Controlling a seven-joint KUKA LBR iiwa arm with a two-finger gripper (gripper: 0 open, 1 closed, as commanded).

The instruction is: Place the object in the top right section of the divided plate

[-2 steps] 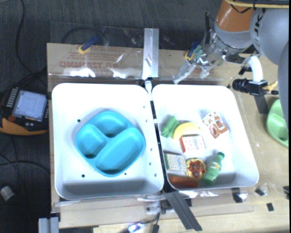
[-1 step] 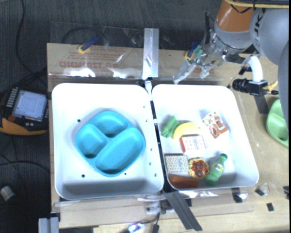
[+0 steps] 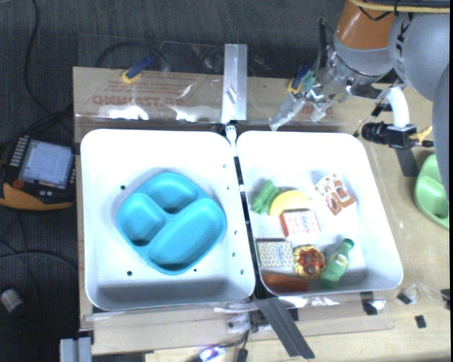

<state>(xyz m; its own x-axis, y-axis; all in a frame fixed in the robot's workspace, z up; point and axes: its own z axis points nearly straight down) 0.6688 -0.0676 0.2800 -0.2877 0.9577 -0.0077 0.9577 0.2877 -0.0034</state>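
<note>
Claw (image 3: 287, 115) up at 1 o'clock, hanging over the table (image 3: 377, 111) just past the right bin's (image 3: 377, 202) far rim, nothing visible between the fingers; how far open, cannot tell. Plate (image 3: 171, 221), blue and three-sectioned, in the middle of the left bin (image 3: 98, 202), sections bare. Objects clustered in the right bin: green piece (image 3: 264, 196) at 9 o'clock of the cluster, touching a yellow one (image 3: 289, 201); small patterned box (image 3: 334, 192) at 2 o'clock, apart from the rest; white-and-red pack (image 3: 300, 222) in the centre; checked packet (image 3: 275, 256) at 7 o'clock, beside a red-and-yellow item (image 3: 309, 261); green bottle (image 3: 336, 262) at 5 o'clock, tilted. Handheld device (image 3: 38, 170) off the table at 9 o'clock.
</note>
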